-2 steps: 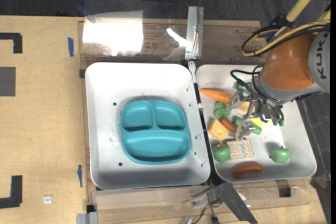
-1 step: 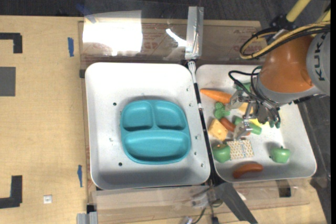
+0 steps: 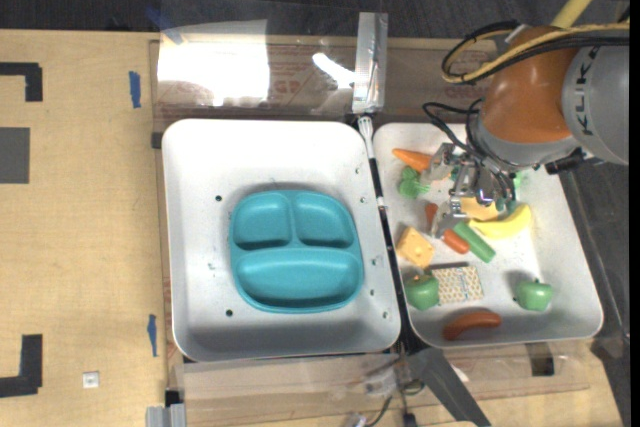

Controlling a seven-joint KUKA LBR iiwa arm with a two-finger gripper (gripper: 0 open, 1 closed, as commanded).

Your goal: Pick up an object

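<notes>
The right bin (image 3: 572, 260) holds several toy foods. An orange carrot (image 3: 410, 157) and a small green piece (image 3: 410, 184) lie at its far left. A yellow banana (image 3: 507, 223), a green stick (image 3: 482, 250) and a small red-orange piece (image 3: 455, 241) sit in the middle. Nearer the front are an orange wedge (image 3: 416, 246), a green apple (image 3: 422, 292), a speckled block (image 3: 458, 284), a brown sausage (image 3: 471, 322) and a second green apple (image 3: 535, 294). My gripper (image 3: 468, 192) hangs low in this bin, just left of the banana's upper end and above the red-orange piece.
The left bin (image 3: 190, 215) carries a teal divided plate (image 3: 295, 250) in its middle. The arm's orange band (image 3: 525, 100) and looping black cables (image 3: 480, 55) hang over the right bin's far edge. A metal bracket (image 3: 370, 65) stands behind the divide between the bins.
</notes>
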